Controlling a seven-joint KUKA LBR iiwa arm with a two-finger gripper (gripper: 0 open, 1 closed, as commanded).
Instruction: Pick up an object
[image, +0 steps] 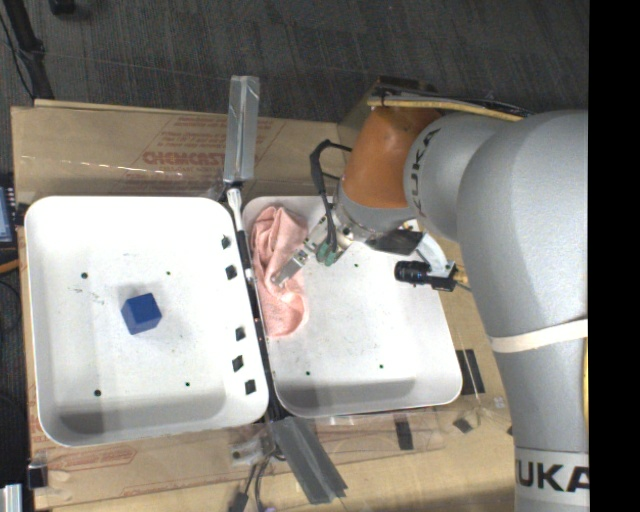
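"KUKA" (partly cropped) on arm (530, 300)

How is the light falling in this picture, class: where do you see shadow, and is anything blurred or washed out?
In the camera view, the light is even and soft: the blue cube casts only a faint shadow, grey shade gathers along the near walls of the left bin and the right bin. The bin floors look nearly washed out. The pink cloth is fairly sharp; the gripper is slightly soft.

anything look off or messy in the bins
The pink cloth lies crumpled against the left wall of the right bin, bunched up rather than flat. The gripper is low over it. The blue cube sits squarely in the left bin. Nothing looks spilled or broken.
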